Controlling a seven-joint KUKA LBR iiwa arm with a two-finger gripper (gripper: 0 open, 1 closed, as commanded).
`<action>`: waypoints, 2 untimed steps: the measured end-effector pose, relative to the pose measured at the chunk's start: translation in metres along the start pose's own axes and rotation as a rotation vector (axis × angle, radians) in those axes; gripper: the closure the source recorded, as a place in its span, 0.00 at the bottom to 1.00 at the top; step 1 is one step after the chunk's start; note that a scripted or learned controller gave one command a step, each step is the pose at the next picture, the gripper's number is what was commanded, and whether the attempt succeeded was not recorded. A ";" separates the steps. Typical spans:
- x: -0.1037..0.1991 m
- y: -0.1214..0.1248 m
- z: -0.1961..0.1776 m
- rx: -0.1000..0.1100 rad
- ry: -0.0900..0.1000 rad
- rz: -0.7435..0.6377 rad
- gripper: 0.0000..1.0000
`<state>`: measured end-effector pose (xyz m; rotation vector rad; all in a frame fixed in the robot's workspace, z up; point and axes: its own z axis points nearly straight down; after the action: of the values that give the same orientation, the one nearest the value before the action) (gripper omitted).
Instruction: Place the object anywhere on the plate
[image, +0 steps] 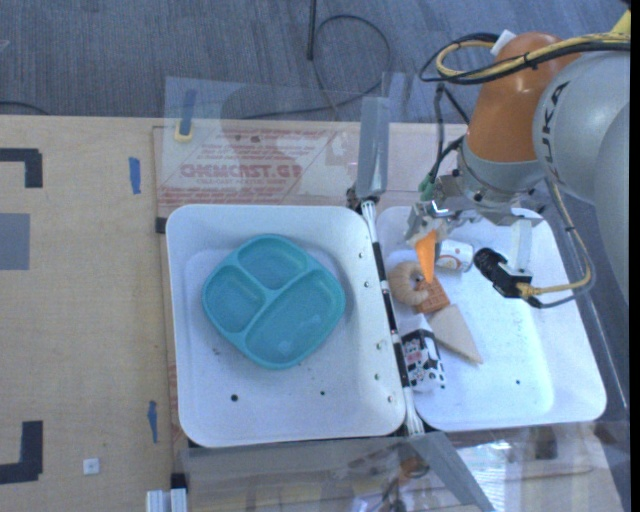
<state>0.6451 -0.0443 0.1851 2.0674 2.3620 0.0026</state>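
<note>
Gripper (437, 222) is hanging over the right bin (540, 385), grip unclear; orange carrot (427, 257) below is lying roughly top-to-bottom.

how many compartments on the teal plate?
3: on the plate in the left bin, one at top, one at left, one large along the lower right. None look hidden.

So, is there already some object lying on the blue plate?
No. The blue plate in the left bin has nothing in its three compartments; the objects lie in the right bin.
</note>
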 end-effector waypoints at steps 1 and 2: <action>0.062 -0.034 0.000 0.005 0.001 0.133 1.00; 0.126 -0.002 0.000 0.001 0.001 -0.047 1.00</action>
<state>0.6262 0.0804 0.1849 2.0113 2.4110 0.0025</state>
